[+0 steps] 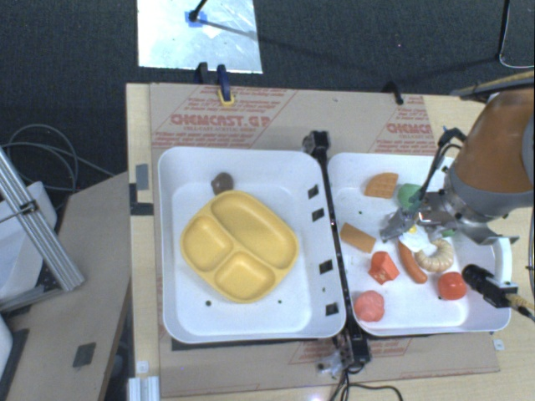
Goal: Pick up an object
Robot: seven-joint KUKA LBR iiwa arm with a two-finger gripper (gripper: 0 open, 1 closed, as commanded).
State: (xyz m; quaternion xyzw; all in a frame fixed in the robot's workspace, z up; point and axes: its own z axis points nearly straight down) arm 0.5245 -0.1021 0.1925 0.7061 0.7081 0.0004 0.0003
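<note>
Right bin (481,320): toy foods, none yet lifted. Gripper (401,226) low at mid-bin, above the orange sausage (413,263) and beside the pale shrimp (436,257); jaw state cannot be told. Step, judged: approach or descent. Next: settle on one item and close. Green piece (408,195) half hidden by the wrist. Left bin (171,249): yellow divided plate (239,246).
</note>
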